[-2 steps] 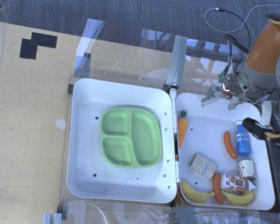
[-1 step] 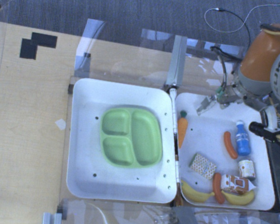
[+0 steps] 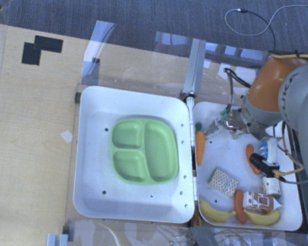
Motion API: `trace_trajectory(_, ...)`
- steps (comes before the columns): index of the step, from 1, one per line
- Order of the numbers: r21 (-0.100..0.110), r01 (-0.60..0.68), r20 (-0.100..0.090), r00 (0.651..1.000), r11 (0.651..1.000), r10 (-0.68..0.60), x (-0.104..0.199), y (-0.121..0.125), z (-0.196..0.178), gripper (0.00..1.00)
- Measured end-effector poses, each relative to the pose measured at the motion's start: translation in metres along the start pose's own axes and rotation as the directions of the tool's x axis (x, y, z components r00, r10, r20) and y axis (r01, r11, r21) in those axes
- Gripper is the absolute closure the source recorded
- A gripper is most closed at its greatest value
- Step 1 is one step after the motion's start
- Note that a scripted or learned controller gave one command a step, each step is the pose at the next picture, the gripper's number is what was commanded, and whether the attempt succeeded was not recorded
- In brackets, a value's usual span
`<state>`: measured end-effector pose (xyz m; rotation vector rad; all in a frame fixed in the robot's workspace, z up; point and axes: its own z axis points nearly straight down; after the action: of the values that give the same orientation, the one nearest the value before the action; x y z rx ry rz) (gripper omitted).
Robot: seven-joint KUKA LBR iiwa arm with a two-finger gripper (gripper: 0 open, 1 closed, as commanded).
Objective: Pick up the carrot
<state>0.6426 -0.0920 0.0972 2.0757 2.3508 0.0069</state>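
Note:
The carrot (image 3: 199,147) is orange with a small green top. It lies lengthwise against the left wall of the right bin (image 3: 292,220), green end toward the back. My gripper (image 3: 222,126) hangs over the back of that bin, just right of and behind the carrot's green end. It is apart from the carrot, and nothing shows between its fingers. The grey arm with its orange band (image 3: 267,86) hides the bin's back right corner.
The left bin (image 3: 86,195) holds a green divided plate (image 3: 142,150). In the right bin lie a patterned sponge (image 3: 223,182), two bananas (image 3: 214,212), a red sausage (image 3: 237,205), a small carton (image 3: 260,202), an orange piece (image 3: 251,158) and a blue-white packet (image 3: 269,148).

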Motion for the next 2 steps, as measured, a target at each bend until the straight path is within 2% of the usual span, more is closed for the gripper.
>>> trace_trajectory(1, -0.007, 0.002, 0.001, 1.000, 1.000, -0.002, 0.001, 0.002, -0.012, 1.00)
trace_trajectory(2, 0.000, -0.141, 0.001, 0.990, 0.990, 0.141, -0.023, -0.060, -0.107, 1.00)
